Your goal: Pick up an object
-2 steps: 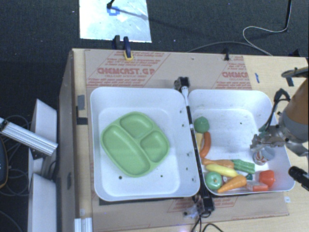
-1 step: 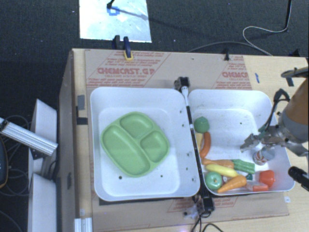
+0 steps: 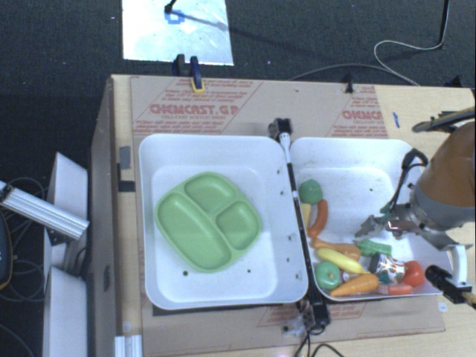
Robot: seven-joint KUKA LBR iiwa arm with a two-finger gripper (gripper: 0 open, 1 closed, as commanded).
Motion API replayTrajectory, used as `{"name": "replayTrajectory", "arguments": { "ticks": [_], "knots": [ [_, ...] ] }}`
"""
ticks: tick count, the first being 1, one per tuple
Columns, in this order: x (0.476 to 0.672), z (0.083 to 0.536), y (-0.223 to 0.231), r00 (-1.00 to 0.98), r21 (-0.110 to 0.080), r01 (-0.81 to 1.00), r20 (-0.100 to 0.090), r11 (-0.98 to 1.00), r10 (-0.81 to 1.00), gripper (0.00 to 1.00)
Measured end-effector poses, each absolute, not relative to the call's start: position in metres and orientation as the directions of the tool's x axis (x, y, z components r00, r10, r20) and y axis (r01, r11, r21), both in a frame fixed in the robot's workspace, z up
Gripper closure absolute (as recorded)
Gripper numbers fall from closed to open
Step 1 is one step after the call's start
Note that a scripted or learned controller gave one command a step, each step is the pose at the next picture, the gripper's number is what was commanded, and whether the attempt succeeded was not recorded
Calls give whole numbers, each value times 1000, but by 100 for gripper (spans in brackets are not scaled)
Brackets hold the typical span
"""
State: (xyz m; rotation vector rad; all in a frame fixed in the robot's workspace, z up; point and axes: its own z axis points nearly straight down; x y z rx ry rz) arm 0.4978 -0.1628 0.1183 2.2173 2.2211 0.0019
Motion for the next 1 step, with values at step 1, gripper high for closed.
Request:
{"name": "replayTrajectory", "arguments": {
  "ticks": [1],
  "knots": [
    [502,84,-107,-4,1,1000,0,4,1000,0]
  ]
}}
